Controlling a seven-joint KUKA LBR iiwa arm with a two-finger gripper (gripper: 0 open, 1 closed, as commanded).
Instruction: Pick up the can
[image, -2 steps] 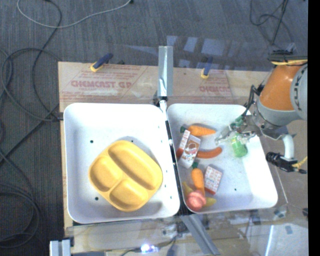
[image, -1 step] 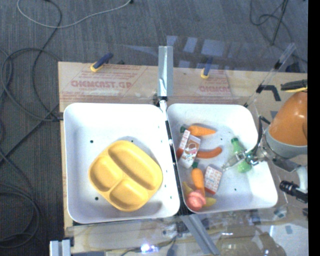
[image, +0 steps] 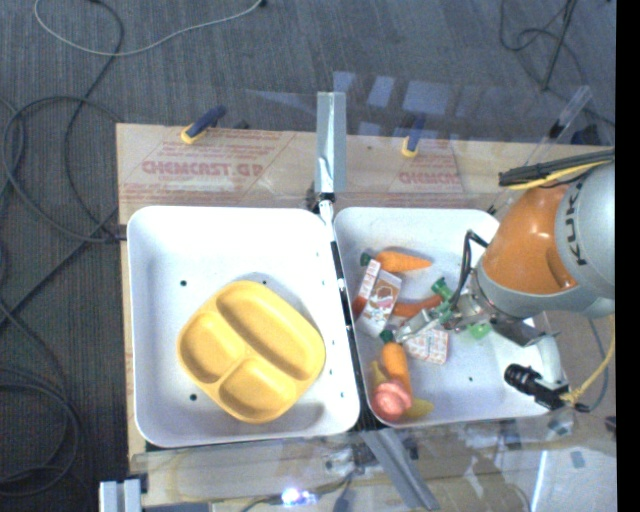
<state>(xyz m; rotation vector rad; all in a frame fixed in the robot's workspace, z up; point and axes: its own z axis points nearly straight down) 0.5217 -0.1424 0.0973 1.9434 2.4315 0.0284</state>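
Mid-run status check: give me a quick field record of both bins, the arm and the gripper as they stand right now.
left bin: holds yellow divided tray
right bin: toy carrots, small carton, flat packet, pink piece
can: not identifiable among the clutter
arm: over right bin, from the right
gripper: low among items, finger state unclear

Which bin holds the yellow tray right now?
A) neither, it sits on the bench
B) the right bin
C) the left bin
C: the yellow tray lies inside the left bin, while the right bin holds the carrots and other small items.
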